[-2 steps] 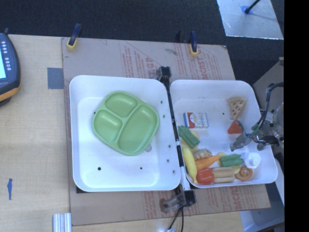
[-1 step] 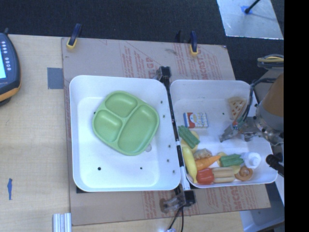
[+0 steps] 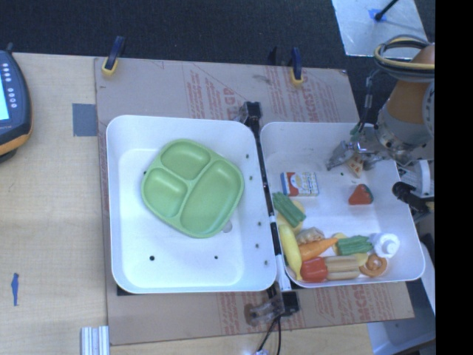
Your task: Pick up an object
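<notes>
Because my tool (image 3: 356, 154) hangs low in the right bin's (image 3: 414, 272) far corner, a small tan object (image 3: 358, 166) sits beneath it; grip state undeterminable, nothing visibly held.

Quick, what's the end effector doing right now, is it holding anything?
End effector: low over the far end of the right white bin; whether it is open, closed or holding anything cannot be told.
</notes>
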`<action>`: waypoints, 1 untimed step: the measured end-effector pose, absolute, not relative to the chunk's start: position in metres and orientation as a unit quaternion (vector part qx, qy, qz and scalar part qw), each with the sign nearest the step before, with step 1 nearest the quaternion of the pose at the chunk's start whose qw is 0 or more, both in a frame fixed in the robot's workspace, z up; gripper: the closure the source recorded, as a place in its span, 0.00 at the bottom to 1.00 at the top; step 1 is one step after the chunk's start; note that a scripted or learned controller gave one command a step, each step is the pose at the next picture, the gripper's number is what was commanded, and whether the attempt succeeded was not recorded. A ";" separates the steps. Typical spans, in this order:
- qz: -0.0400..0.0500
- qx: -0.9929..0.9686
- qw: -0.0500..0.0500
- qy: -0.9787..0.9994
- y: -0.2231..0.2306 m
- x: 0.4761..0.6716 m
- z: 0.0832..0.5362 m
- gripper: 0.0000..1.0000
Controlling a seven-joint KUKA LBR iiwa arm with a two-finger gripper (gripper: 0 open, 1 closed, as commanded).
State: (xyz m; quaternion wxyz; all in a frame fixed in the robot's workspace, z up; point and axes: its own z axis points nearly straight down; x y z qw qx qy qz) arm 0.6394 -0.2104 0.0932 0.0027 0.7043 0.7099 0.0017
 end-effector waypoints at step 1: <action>0.000 0.705 0.001 0.709 -0.211 0.657 0.105 0.00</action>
